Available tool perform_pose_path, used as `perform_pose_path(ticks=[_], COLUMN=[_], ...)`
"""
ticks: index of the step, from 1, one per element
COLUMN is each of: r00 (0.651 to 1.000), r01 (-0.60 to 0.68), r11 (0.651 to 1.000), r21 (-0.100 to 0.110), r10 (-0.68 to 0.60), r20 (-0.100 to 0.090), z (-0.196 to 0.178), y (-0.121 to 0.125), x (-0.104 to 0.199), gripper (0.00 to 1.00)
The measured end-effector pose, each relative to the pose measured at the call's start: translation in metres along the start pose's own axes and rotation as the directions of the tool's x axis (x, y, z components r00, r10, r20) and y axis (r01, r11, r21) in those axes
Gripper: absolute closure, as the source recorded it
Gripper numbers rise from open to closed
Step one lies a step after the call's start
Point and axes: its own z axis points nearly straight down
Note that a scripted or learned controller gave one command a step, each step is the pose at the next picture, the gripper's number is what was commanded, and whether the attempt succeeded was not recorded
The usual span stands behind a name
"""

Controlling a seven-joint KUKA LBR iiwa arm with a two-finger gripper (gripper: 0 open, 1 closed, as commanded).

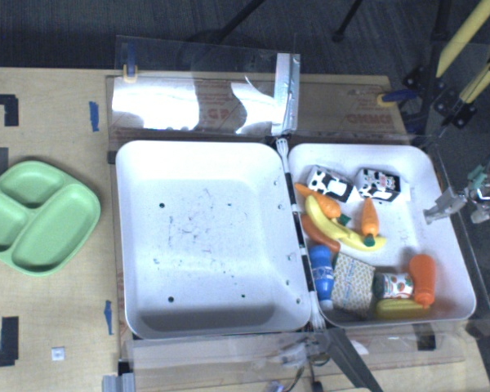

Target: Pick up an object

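1. Yellow and orange toy food crowded the right bin point(429, 160). A banana point(336, 227) lay slantwise near its middle, with a carrot point(368, 216) touching its lower end.
2. Two black-and-white cartons point(330, 184) sat side by side toward the far wall. A blue bottle point(321, 271), a speckled pouch point(354, 282), a small can point(393, 285) and an orange bottle point(423, 277) were packed along the near wall.
3. The left bin point(131, 219) stood beside it, sharing a rim, and a green divided plate point(37, 216) rested on the bench well to the left.
4. The gripper point(453, 204) sat at the right bin's outer rim, apart from every object. From this angle I could not tell whether it was spread or pressed together. Nothing was visibly held.
5. The banana seemed the likeliest target, since it was on top of the pile and uncovered.
6. It was probably light, hollow and stiff, with a smooth skin that could slip. A grasp across its narrow width, near the middle of the curve, looked safest.
7. The carrot touching it and the orange piece tucked under its upper end risked being nudged or dragged along.
8. The pouch looked soft and might bunch up, while the can was rounder and likelier to roll out of a pinch.
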Motion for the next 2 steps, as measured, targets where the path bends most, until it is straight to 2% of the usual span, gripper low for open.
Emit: perform_pose_path(ticks=[1, 2], r00=[0.996, 0.992], r01=[-0.092, 0.128], r11=[0.996, 0.992], r21=[0.001, -0.003], r10=[0.092, -0.128], r20=[-0.001, 0.000], z=[0.127, 0.178], y=[0.022, 0.057], x=[0.013, 0.046], gripper=[0.00, 0.00])
